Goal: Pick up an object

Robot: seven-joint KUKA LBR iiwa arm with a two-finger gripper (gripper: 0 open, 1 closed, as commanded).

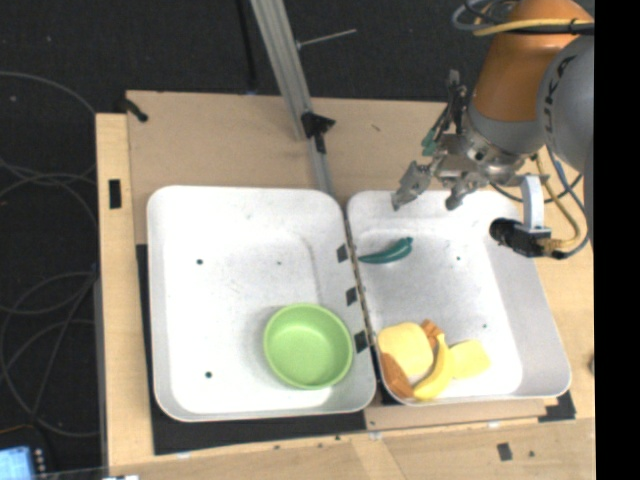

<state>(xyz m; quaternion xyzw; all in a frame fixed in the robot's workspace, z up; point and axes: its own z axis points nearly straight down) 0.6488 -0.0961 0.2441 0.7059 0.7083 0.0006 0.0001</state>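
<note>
Nothing is gripped yet as the gripper hangs with jaws spread wide over the right bin, just above the teal piece, so a short descent and squeeze looks next.

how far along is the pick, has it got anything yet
Nothing looks picked yet. The two-finger gripper hangs open over the far end of the right white bin with nothing between its fingers. The curved teal object lies on the bin floor just below it, the yellow and orange pile sits at the near end, and the round green bowl rests in the left bin. Descending, closing and lifting all remain.
</note>
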